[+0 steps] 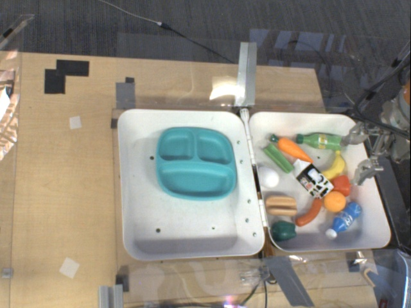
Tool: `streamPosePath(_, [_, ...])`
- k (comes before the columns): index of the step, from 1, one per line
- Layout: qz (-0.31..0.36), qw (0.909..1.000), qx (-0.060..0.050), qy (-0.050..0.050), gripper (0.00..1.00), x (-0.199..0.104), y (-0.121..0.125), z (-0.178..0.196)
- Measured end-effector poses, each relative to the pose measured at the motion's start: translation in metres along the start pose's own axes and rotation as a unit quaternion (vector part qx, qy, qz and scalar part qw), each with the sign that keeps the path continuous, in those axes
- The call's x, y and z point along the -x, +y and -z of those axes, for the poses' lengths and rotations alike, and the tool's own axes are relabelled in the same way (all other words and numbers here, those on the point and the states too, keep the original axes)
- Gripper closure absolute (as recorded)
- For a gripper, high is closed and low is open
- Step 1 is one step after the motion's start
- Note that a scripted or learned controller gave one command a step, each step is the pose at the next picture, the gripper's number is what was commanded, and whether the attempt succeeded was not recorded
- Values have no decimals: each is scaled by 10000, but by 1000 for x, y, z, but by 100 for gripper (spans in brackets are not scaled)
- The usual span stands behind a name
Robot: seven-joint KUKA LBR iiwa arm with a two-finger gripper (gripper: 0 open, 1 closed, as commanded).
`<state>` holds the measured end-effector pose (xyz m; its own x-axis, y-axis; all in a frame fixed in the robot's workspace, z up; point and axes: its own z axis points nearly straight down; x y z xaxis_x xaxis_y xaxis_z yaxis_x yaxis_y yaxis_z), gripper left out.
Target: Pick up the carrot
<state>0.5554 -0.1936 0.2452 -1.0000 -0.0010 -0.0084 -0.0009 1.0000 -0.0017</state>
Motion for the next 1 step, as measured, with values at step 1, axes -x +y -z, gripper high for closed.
streamPosePath(1, [364, 9993, 33, 51, 0, 25, 60, -120])
